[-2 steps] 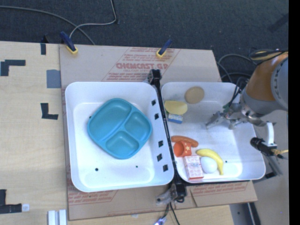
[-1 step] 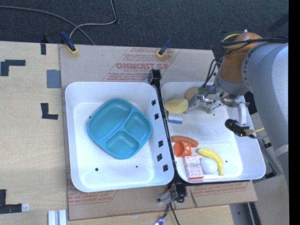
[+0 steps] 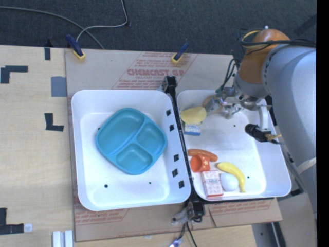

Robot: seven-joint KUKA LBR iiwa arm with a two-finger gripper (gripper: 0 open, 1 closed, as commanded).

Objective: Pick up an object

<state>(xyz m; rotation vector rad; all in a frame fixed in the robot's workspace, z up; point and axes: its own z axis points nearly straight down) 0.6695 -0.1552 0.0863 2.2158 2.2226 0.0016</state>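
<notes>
Yellow banana [image 3: 232, 174] lies in the right bin [image 3: 267, 161], its long axis pointing down-right. We cannot tell if the claw [image 3: 224, 106] is open.

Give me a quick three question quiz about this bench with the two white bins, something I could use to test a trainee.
1. True or false: the blue divided plate lies in the left bin.
2. Which item lies nearest the right bin's front edge? A. yellow round piece B. banana C. orange carrot
3. Fill in: the pincer sits over the ______ part of the right bin.

Key
1. True.
2. B; the banana lies by the white egg and the small red and white box.
3. Back, close to the yellow round piece.
</notes>
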